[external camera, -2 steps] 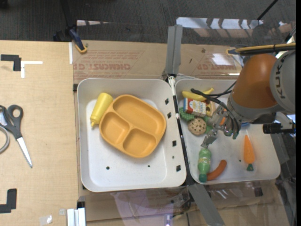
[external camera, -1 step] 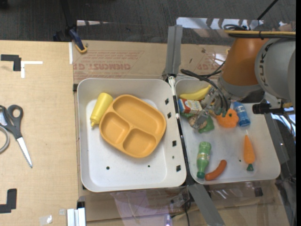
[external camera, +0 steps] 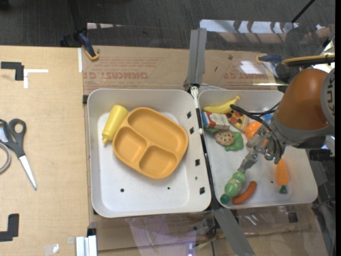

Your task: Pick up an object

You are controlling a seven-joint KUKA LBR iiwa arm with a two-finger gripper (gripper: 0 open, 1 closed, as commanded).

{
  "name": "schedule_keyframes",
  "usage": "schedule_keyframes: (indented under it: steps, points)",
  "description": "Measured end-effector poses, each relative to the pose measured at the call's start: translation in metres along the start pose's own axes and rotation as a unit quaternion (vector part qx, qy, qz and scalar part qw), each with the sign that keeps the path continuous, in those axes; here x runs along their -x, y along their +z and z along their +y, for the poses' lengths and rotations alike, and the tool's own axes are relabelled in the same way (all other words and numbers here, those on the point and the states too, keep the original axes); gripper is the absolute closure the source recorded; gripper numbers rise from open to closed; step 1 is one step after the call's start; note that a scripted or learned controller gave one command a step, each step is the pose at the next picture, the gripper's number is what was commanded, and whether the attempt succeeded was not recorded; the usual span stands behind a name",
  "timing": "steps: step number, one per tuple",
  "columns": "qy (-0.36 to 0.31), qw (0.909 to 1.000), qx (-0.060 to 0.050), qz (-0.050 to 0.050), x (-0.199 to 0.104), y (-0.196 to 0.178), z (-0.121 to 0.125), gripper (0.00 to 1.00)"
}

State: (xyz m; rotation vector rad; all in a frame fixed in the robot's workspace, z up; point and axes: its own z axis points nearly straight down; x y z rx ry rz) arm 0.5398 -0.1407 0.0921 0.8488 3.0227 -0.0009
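Because the task names no single object, the likeliest candidate is the green plastic bottle [external camera: 234, 186] lying near the front edge of the right-hand white bin [external camera: 303, 196], directly below the two-finger gripper [external camera: 249, 163]. The gripper's slim metal fingers [external camera: 250, 159] point down toward the bottle's upper end; whether they touch it cannot be told, nor whether the claw stands open or closed, since the fingers overlap at this slant. Nothing is seen held between them. A red toy sausage [external camera: 245, 193] lies just beside the bottle, touching or nearly so, which leaves little free room on that side for a finger to descend. An orange toy carrot [external camera: 281, 174] rests apart, toward the bin's right wall, under the grey arm with its orange band [external camera: 301, 103]. Toward the bin's back edge a yellow toy banana [external camera: 221, 105], a red-and-white carton [external camera: 217, 120], a brown cookie [external camera: 225, 138] on a green leaf-shaped piece [external camera: 234, 145] crowd together. The left-hand white bin [external camera: 101, 196] carries an orange three-compartment plate [external camera: 150, 141] with a yellow plastic bottle [external camera: 113, 122] against its rear left rim; broad bare floor remains along the front edge of that bin.
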Motion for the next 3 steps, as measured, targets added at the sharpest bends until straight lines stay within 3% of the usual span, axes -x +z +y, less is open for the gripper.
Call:
schedule_keyframes:
  steps: [1,2,3]
  points:
    - [0.049,0.9988,-0.001,0.002,0.087,0.000,0.061,0.00]
    - [0.044,0.9990,0.000,-0.001,0.063,-0.001,-0.016,0.00]
    - [0.043,0.9991,0.001,-0.003,0.064,-0.011,-0.015,1.00]
